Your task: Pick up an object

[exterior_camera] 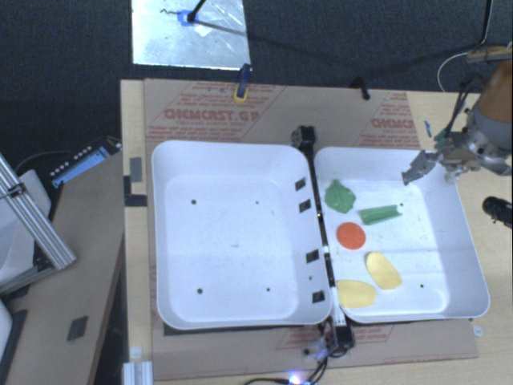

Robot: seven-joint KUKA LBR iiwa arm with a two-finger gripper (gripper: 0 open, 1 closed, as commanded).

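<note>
White right bin: green, orange, yellow pieces
Orange disc: mid-bin
Gripper: above far corner, grip state unclear

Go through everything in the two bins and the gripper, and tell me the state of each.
Gripper: above the right bin's far right corner, holding nothing visible.
Green leafy piece: lying loose in the right bin.
Green stick: lying flat, untouched.
Orange disc: lying flat.
Yellow oval: lying flat.
Second yellow piece: lying flat near the divider.
Left bin: level.
</note>
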